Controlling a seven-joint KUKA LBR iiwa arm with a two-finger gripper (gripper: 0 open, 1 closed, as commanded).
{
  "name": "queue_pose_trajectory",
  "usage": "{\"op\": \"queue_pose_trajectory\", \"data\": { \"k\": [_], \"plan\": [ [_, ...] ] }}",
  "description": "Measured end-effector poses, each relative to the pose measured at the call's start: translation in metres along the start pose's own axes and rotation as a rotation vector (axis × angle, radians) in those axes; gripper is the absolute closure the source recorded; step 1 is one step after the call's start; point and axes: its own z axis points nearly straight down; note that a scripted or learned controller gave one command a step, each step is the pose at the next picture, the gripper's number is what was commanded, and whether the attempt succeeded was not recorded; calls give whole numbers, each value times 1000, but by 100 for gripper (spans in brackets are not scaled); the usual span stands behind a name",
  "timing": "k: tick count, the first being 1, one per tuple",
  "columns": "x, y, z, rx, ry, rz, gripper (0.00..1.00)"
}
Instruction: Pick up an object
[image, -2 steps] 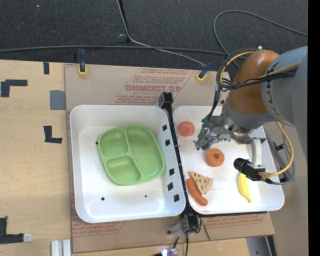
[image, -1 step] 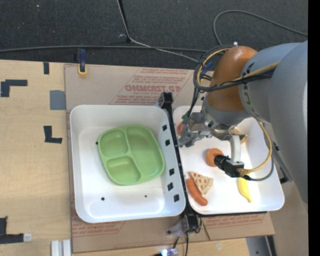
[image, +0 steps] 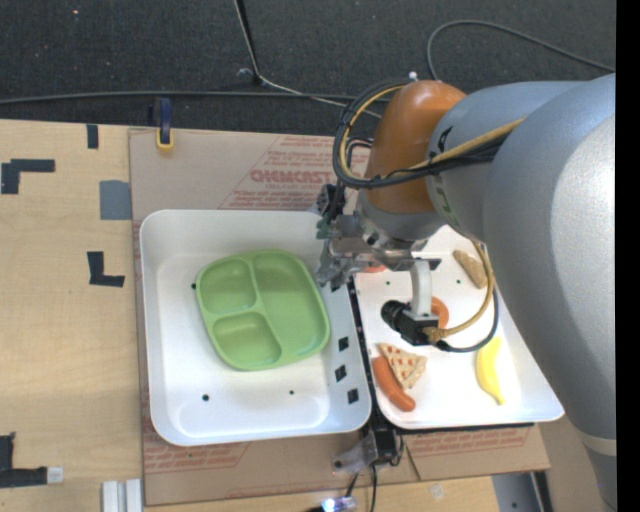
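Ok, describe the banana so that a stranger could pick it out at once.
Start at the right-hand white bin, the one under the grey arm. Go to its near right part, right of the pizza slice and the sausage. The banana lies there alone, the one plain yellow, curved thing in that bin.

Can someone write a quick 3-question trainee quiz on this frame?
1. True or false: the green divided plate lies in the left bin.
2. Which lies nearest the right bin's near edge? A) hot dog B) bread piece C) gripper
3. What colour is the banana beside the pizza slice?

Key: 1 true; 2 A; 3 yellow.
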Motion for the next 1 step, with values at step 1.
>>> {"op": "queue_pose_trajectory", "data": {
  "k": [1],
  "plan": [
    [53,9,-1,0,0,1,100]
  ]
}}
